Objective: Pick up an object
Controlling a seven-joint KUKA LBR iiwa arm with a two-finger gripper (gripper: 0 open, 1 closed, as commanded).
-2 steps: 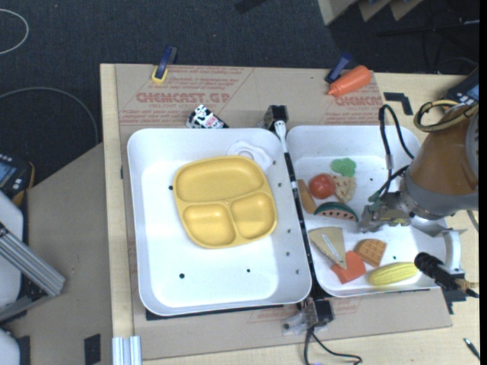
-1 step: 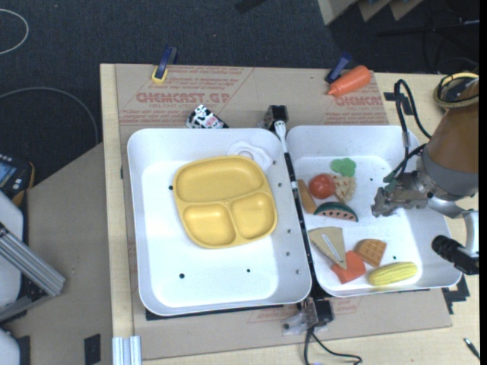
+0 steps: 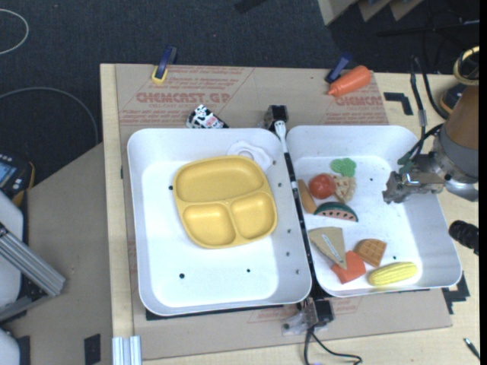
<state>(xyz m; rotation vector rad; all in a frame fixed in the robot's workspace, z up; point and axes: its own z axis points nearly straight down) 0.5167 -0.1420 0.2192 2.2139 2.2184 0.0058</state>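
Camera view from above. The gripper [image 3: 396, 189] hangs over the right-hand part of the right bin [image 3: 430, 226], above bare white floor; whether its jaws stand apart or together cannot be told, and nothing shows between them. The toy foods lie to the left of and below the jaws, none touching them. Nearest are the green broccoli piece [image 3: 344, 166] and the red tomato [image 3: 323, 184], side by side near the bin's upper middle, with a brown sausage-like piece [image 3: 306, 196] against the left wall. Just below them lies a watermelon slice [image 3: 337, 212], red with a dark green rind. Farther down lie a tan wedge [image 3: 329, 245], an orange-red block [image 3: 351, 268], a brown waffle-like square [image 3: 370, 250] and a yellow corn cob [image 3: 392, 274] near the lower rim. The left bin [image 3: 152, 226] bears a yellow divided plate [image 3: 224, 200], three compartments, set slightly askew. On the tabletop [image 3: 251, 90] behind the bins lie a toy carrot [image 3: 349, 81] and a small black-and-white figure [image 3: 205, 118].
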